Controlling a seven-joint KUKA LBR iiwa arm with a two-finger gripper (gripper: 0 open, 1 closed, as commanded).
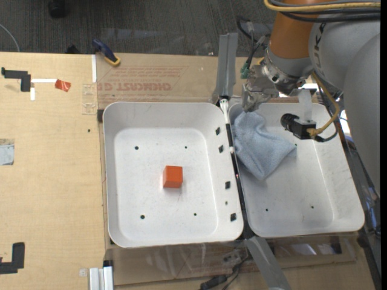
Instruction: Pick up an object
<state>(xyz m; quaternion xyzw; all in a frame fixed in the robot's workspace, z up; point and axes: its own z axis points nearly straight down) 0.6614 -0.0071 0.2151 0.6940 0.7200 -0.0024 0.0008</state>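
A light blue cloth lies bunched in the right bin, at its upper left, against the wall between the bins. Its top corner is drawn up into a peak. My gripper stands right over that peak, fingers shut and pinching the cloth's corner; the rest of the cloth trails down and to the right. A small orange-red cube sits alone near the middle of the left bin, well away from the gripper.
The grey arm with its orange band fills the upper right, and a black cable fitting hangs over the right bin. A wooden board with small markers lies left of the bins. Cardboard sits behind them.
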